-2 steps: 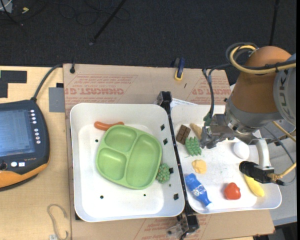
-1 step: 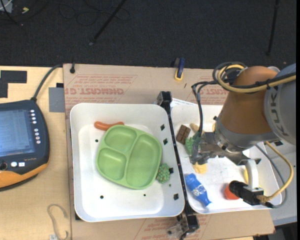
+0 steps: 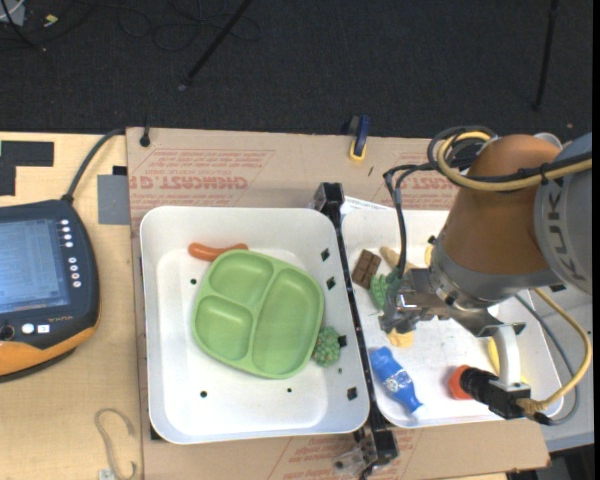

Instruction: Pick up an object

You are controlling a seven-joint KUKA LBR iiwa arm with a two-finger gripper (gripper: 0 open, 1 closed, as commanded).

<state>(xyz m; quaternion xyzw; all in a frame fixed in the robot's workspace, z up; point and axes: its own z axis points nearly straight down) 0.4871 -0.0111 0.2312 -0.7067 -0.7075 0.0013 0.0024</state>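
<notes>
Around the gripper (image 3: 400, 313), a green toy (image 3: 382, 290) and brown block (image 3: 366, 267) crowd its left; a blue packet (image 3: 393, 378) lies below; bare floor of the right bin (image 3: 435, 353) opens between.

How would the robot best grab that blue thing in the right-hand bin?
Probably across its narrow middle, coming straight down from above. The blue object lies flat and elongated on the right bin's floor, slanted, so the jaws should close across its short sides, where space shows.

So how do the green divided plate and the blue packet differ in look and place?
The green divided plate is wide, rounded and has three compartments; the blue packet is small, narrow and crumpled. The plate lies in the left bin, the packet in the right bin, near its front edge. The gripper is above the right bin. Both lie flat.
</notes>
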